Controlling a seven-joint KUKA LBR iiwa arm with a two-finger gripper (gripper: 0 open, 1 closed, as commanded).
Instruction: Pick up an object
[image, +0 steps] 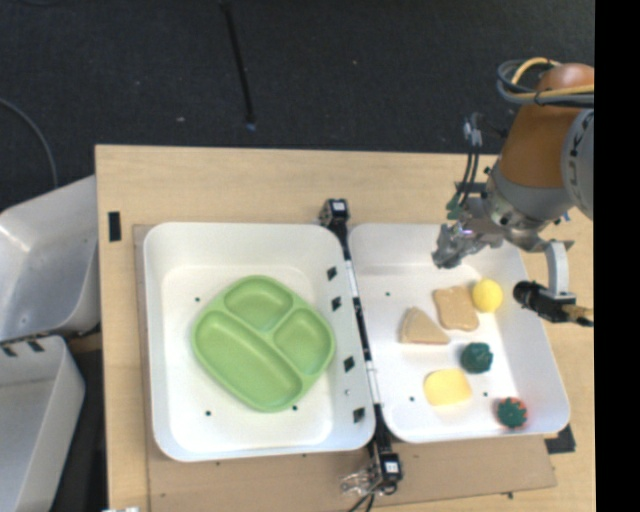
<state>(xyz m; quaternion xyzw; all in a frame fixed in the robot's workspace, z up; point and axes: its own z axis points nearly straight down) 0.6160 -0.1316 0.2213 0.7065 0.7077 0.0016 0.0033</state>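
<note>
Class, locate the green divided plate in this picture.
The green divided plate lies in the left bin, by itself, left of the divider separating it from the right bin.

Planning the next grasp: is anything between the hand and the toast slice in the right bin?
Nothing visible. The hand hovers over the right bin, and bare white floor separates it from the toast slice.

Arm reaches in from the right; end effector points down-left.

No readable text, labels, brands, numbers or signs showing anywhere: bins, bench, objects and arm all appearing unmarked.
</note>
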